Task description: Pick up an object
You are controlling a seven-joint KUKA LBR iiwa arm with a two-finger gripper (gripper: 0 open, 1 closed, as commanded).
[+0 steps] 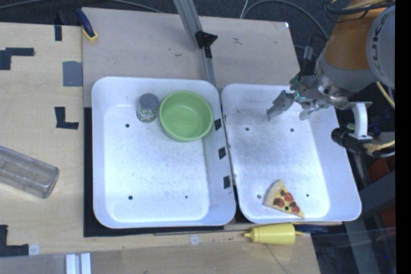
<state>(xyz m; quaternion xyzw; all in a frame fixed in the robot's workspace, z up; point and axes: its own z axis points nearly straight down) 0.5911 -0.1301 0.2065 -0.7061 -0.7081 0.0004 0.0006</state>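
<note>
Looking down on the bench, the gripper [292, 107] is seen over the far end of the right bin [321, 157], its fingers spread apart with nothing between them, while the pizza slice [283, 197] lies at the near end of that bin, well apart from it. The approach step is judged to be in hand, and a travel toward the near end followed by a descent over the slice would be called for next. In the left bin [109, 157] a green bowl [186, 115] is touched by a small can [148, 107] whose label cannot be made out, and the arm's wrist is cut off at the edge.
</note>
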